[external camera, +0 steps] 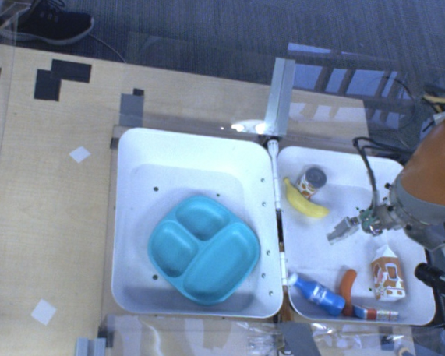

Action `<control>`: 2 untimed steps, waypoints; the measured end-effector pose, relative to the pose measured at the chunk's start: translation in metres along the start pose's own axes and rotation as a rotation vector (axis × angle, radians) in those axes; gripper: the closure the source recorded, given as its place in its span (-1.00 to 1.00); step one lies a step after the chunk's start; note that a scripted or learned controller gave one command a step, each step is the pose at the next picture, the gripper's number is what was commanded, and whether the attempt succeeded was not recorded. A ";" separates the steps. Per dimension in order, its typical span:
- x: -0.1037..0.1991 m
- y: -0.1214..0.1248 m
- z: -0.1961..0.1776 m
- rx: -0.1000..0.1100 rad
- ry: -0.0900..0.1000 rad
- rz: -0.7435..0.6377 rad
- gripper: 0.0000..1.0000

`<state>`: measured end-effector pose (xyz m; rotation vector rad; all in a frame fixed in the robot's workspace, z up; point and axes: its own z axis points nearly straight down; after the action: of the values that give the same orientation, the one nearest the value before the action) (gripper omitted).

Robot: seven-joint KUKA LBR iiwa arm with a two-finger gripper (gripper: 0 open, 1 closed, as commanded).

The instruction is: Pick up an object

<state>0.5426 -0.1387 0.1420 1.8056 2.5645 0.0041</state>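
I have the arm (434, 174) coming in from the right, its orange band sitting over the far right edge of the right bin (320, 257). The gripper (344, 230) hangs over the middle of that bin, angled down and to the left. Its fingers look slightly spread with nothing between them, though they are small and blurred from here, so I would not swear to the gap.

In the right bin I count several things. A banana (305, 201) lies near the left wall, tilted, and a small round can (312, 178) stands just behind it, touching or nearly so. A small carton (387, 277) with a white top sits toward the right side, below and to the right of the gripper. Along the front wall lies a blue bottle (317, 293), with an orange sausage-shaped piece (347, 283) just beside it and a marker (376, 313) lying flat near the corner. None of these touches the gripper.

The left bin (138, 204) holds a blue divided plate (204, 247), resting right side up, toward the front right.
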 end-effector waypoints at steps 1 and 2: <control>-0.001 0.002 -0.074 -0.001 0.000 -0.118 -1.00; 0.039 0.005 -0.152 -0.002 -0.001 -0.513 -1.00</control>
<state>0.5335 -0.1002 0.2939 1.0944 2.9361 0.0036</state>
